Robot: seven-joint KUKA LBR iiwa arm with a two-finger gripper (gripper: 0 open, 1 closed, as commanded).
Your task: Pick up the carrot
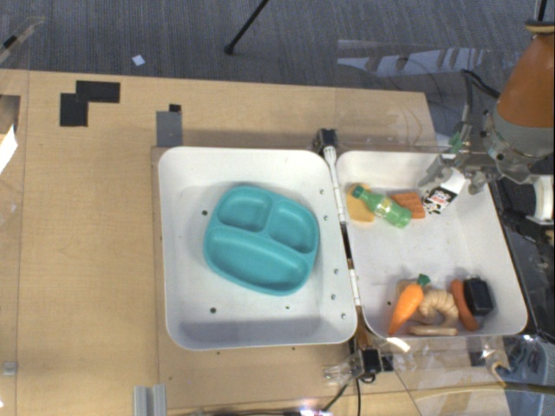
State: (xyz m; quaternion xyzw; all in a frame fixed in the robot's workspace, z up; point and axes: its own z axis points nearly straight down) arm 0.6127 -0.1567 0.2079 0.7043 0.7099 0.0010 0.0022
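Note:
The carrot (404,305), orange with a small green top, lies at the front of the right bin (434,245), leaning against a pile of other toy food. My gripper (442,191) hangs over the back of the same bin, well behind the carrot and slightly to its right. It is close to a small orange piece (408,204) and the green bottle (382,206). Nothing is seen held in it.
A teal divided plate (262,238) sits in the left bin (186,319). Beside the carrot lie a beige bread-like piece (438,305), a reddish sausage (462,307) and a black block (478,295). A yellow item (359,211) lies under the bottle.

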